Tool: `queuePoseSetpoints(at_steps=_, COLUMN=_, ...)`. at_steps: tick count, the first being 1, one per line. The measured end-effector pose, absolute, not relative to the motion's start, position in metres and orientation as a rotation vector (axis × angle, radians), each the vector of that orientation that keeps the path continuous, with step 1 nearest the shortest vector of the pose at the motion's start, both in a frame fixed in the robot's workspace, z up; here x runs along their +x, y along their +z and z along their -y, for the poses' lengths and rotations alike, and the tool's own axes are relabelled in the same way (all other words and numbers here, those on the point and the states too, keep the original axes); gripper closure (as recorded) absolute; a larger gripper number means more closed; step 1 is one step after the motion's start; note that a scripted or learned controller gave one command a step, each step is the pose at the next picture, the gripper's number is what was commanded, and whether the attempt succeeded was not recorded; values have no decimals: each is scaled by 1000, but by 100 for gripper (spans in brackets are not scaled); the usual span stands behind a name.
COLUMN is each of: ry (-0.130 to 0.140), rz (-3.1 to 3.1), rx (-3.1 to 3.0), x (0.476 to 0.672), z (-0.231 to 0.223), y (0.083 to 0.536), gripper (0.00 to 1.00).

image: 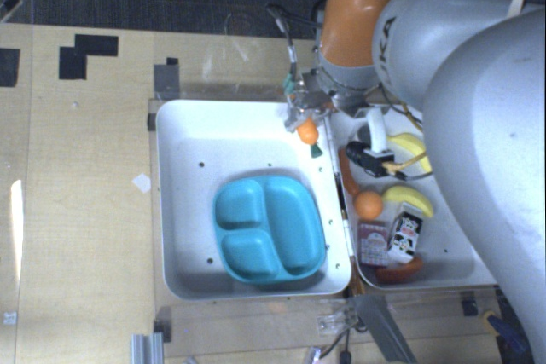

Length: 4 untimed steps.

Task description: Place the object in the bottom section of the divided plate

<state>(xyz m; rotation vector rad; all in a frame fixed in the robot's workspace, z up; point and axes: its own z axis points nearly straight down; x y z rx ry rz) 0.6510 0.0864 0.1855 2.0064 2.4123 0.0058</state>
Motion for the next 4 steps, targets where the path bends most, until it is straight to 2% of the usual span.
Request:
queuePoseSetpoints(at_steps=1, ry=-6, rz=-2463, rx=1960, x=652, z=-124, y=93, gripper=100)
queuePoseSetpoints(at_steps=2, ry=1, rz=-2464, rx=1952, x=653, z=-125, y=105, gripper=100)
queuePoseSetpoints(at_steps=3, ry=0, rz=-2465, rx=1951, x=653, z=-125, y=105, gripper=0)
queuePoseSetpoints(at_steps=4, ry=10, rz=-2387, rx=2036, x=670, z=-201, y=87, gripper=0)
